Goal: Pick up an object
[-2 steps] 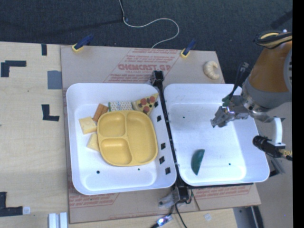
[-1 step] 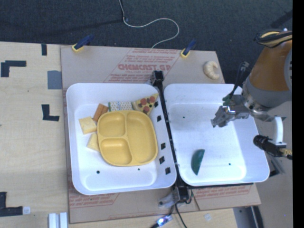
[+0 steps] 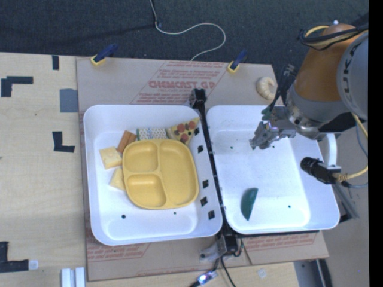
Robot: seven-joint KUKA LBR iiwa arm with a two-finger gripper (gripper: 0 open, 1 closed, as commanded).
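You see the arm (image 3: 326, 70) reaching in from the right, its end effector (image 3: 261, 137) hanging over the upper part of the right bin (image 3: 299, 220). Nothing sits between its tips. Lower in that bin, near the front wall and well apart from the end effector, lies a small dark green object (image 3: 249, 202). In the left bin (image 3: 149, 226) you find a yellow divided plate (image 3: 160, 173) near the middle. Tan and orange blocks (image 3: 115, 154) crowd its left edge, and a speckled, patterned piece (image 3: 170, 131) lies just behind it. A cream-coloured lump (image 3: 266, 86) rests on the bench (image 3: 36, 160) behind the right bin.
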